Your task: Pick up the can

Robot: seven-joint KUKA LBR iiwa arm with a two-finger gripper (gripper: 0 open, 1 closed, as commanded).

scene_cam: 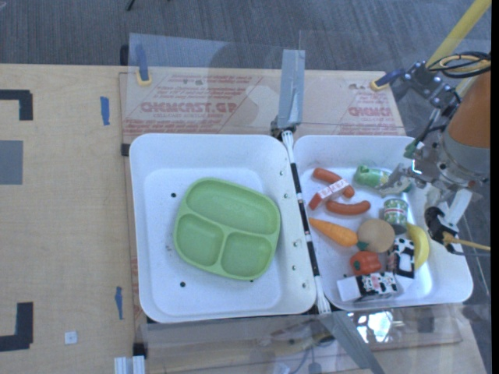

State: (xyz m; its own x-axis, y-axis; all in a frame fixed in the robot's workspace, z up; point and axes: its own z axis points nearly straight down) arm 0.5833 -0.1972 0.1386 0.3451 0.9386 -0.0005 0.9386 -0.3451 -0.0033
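Nearest the lens sat a black-and-white patterned carton (378,284), at the near edge of the right-hand shallow white bin (460,287) on the pale wooden desk (62,209). Just behind it lay a small red tomato-like piece (365,262) and a round brown potato-shaped lump (376,234). The task's thing, a small silver can with a green label (395,209), stood upright just beyond that lump, towards the bin's right side.

The grey arm's tool (417,174) hung over the far right part of the same bin, just beyond the can and a little to its right. Whether it was released or clenched could not be told, and nothing was seen held in it.

The main hazard looked to be crowding. The brown lump seemed to touch or nearly touch the can on the near side, a yellow banana (422,245) curved close by on the right, and a green plastic object (371,176) lay near on the far left. A descent slightly off centre could land on a neighbour, tip the can, or pinch the wrong piece. The can's smooth round wall might also slip from a shallow grip. A red sausage (348,206) and an orange carrot (334,232) lay further left, less likely to interfere. In the left-hand white bin (148,209), a green divided plate (226,228) lay well apart from all this
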